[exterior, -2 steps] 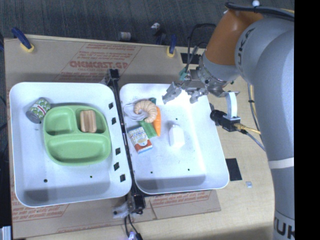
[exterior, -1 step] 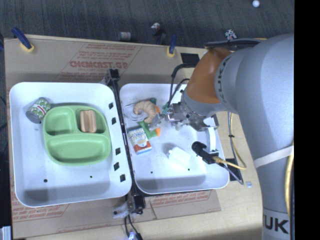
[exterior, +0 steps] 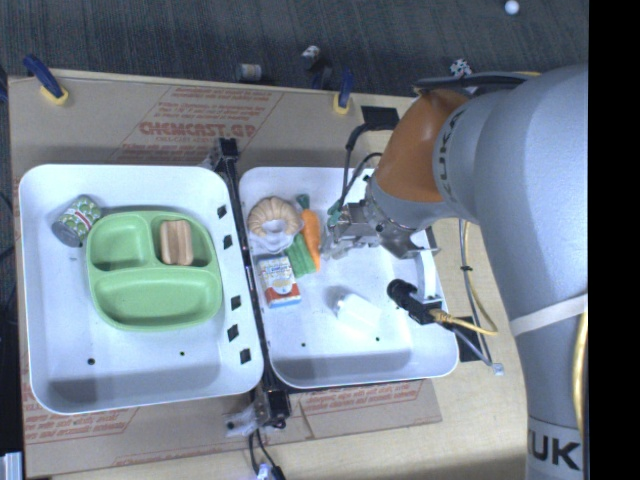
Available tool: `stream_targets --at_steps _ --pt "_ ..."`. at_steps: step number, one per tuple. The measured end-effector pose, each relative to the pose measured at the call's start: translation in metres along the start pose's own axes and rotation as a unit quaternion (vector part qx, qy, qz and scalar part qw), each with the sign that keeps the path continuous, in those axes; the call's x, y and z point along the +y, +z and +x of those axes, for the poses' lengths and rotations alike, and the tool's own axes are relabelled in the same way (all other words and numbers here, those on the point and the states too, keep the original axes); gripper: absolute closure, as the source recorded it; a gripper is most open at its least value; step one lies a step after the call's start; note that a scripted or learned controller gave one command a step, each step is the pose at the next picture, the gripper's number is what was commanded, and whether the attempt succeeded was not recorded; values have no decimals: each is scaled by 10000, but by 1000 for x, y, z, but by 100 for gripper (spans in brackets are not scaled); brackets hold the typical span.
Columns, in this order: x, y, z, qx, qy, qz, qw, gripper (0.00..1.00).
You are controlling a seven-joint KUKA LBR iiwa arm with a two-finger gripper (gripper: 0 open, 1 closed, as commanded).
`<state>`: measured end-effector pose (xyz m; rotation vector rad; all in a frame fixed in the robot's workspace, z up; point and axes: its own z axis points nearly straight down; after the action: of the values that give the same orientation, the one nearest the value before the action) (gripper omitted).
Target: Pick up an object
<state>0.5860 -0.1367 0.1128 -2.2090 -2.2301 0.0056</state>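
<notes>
The gripper (exterior: pixel 345 230) hangs low in the right bin (exterior: pixel 400 363), just right of the carrot (exterior: pixel 312 240); whether its jaws are released or clenched, I cannot tell. The carrot lies tight against the green block (exterior: pixel 300 258) and seashell (exterior: pixel 272 218), so a grab may nudge neighbours or slip off.

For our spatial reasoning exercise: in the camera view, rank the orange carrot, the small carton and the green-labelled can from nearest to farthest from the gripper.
1. Orange carrot, right bin, just left of the gripper.
2. Small carton, right bin's left side.
3. Green-labelled can, left bin's far-left corner.
</notes>
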Motion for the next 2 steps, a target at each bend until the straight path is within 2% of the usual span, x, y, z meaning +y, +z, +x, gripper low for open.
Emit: stream_targets --at_steps 1,2 --pt "0 -86 46 7 16 -24 10000 100" --pt "0 -85 46 6 18 -17 10000 0"
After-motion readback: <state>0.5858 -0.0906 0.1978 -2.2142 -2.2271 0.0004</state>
